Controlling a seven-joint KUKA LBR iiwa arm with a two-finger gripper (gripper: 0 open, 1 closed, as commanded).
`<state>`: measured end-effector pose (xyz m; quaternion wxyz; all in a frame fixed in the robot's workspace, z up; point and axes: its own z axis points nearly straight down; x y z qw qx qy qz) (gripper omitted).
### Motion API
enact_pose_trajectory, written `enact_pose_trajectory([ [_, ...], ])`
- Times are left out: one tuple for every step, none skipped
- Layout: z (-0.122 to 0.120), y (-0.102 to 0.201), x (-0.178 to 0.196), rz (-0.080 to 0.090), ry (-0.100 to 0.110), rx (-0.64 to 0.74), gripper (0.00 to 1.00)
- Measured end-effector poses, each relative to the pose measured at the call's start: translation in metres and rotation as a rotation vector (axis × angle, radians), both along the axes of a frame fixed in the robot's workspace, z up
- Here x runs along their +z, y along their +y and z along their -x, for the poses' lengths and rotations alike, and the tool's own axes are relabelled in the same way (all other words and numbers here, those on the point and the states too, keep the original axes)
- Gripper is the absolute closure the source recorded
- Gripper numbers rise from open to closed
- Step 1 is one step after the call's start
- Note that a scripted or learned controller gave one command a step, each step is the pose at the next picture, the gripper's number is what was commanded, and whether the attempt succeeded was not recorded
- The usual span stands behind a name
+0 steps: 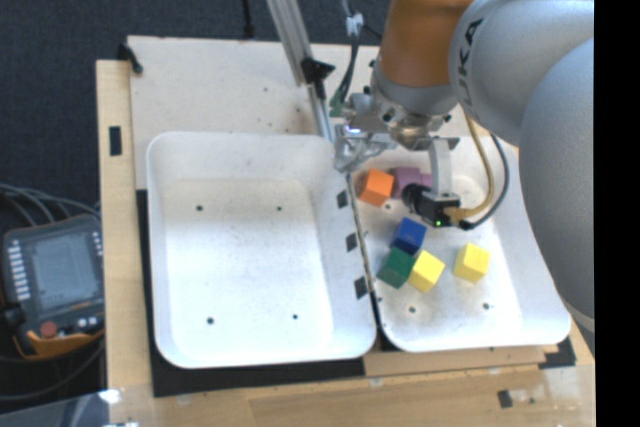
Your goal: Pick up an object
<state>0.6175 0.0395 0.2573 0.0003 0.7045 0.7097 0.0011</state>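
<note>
The gripper (352, 155), its state unclear, is hovering beside the orange cube (377, 187), needing careful centring before closing.

Bench (118, 245), light wood top; bears a white board (215, 85) at the rear and a black mat (250, 373) at the front. Two shallow white bins side by side: left bin (240, 245); right bin (520, 300).

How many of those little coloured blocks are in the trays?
6 in view, all in the right bin: orange block, pink block beside it, blue block, green block, two yellow blocks. The arm may hide more.
</note>
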Motion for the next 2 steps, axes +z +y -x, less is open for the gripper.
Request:
enact_pose_trajectory([
  [-0.0036,0.0576,-0.0054,0.000,0.001,0.000,1.00],
  [-0.0037,0.0540,-0.0051,0.003,0.001,-0.004,0.00],
])
